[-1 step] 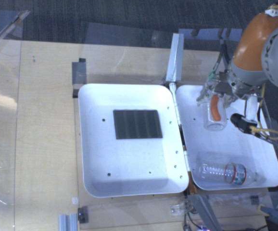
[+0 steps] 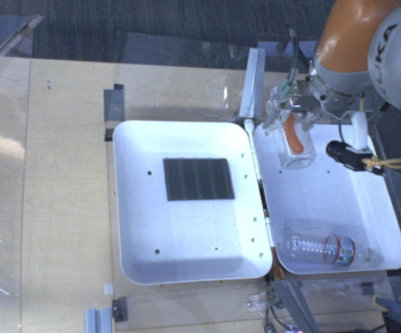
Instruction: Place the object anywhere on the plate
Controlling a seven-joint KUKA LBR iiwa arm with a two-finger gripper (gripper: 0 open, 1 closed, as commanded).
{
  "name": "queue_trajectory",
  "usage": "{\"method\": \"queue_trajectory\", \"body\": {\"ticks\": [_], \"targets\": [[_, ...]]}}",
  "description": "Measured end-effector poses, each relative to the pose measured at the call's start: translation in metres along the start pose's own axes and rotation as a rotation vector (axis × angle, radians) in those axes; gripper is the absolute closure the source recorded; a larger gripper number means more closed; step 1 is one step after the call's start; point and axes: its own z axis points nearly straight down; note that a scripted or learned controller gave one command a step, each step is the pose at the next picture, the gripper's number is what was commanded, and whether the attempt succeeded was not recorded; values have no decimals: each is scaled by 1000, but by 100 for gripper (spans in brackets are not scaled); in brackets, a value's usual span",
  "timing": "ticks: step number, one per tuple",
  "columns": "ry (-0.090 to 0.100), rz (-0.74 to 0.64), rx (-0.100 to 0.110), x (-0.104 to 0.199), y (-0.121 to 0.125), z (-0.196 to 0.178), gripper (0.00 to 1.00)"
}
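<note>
1. Gripper hangs at the far end of the right bin, well to the right of the plate and a little farther back. You cannot tell from this view whether it is apart or closed.
2. Right at it is a clear cup, which looks to be the object in hand. An orange strip shows at its glassy wall, and you cannot tell whether it belongs to the cup or to the gripper. Whether the cup is actually gripped is unclear too.
3. A clear bottle lies on its side, also right of the plate but nearer the front.
4. The plate is the dark rectangle in the middle of the left bin. Nothing is on it, so the placing is not yet done.
5. Confirm the hold first. Then lift straight up until the cup clears the wall between the bins, and travel left to above the plate's middle.
6. Lower until the base meets the plate before letting go. A light, clear cup will likely tip or slide if dropped.
</note>
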Motion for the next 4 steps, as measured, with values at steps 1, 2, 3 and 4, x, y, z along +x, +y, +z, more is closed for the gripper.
{"method": "queue_trajectory", "body": {"ticks": [1, 2, 3, 4], "targets": [[1, -274, -1, 71, -19, -40, 100], [1, -511, -4, 145, -40, -85, 100], [-1, -838, -5, 100, 32, -135, 100], [0, -1317, -4, 105, 19, -138, 100]]}}
